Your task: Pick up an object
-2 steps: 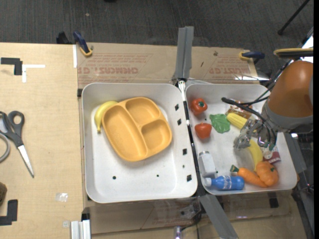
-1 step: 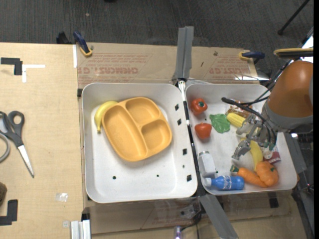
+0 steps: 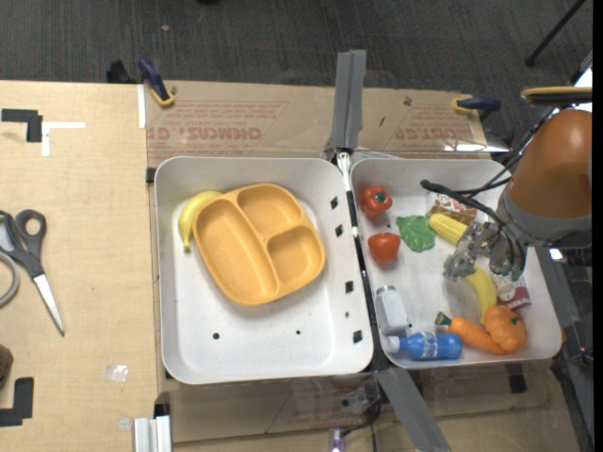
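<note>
The likeliest target is the yellow plastic toy banana, lying in the right-hand shallow white bin just beneath the metal gripper; whether that gripper is released or clenched I cannot tell, and nothing is plainly held, so the pick looks not yet done, with closing and lifting left; just beside the banana sit an orange toy carrot and an orange toy pepper; farther off are a blue bottle, a green leafy toy, a toy corn cob and two red toy tomatoes; the left-hand white bin holds an orange divided plate; on the pale wooden bench lie grey scissors; dark carpet lies beyond.
</note>
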You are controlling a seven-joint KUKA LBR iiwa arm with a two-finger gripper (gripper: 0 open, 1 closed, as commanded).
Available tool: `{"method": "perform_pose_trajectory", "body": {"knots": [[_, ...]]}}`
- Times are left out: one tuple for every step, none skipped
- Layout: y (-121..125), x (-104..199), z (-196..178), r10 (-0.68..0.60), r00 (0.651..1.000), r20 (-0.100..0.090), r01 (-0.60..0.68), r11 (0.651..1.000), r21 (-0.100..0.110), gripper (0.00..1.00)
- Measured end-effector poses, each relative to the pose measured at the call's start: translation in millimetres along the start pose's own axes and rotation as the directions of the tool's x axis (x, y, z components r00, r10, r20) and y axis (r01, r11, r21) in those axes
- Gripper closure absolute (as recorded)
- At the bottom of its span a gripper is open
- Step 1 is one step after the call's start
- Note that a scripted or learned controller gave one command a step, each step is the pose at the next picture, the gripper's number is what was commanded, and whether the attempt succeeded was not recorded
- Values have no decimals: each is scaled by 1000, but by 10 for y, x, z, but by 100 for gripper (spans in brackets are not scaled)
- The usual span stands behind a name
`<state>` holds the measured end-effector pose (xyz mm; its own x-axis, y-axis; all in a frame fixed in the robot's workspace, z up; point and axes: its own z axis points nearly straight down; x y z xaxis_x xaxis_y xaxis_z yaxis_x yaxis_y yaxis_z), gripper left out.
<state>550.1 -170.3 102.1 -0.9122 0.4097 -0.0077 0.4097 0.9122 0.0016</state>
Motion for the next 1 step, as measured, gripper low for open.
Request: {"method": "perform_pose_trajectory", "body": {"knots": [[237, 835, -181, 131, 991, -7, -131, 991, 2, 100]]}}
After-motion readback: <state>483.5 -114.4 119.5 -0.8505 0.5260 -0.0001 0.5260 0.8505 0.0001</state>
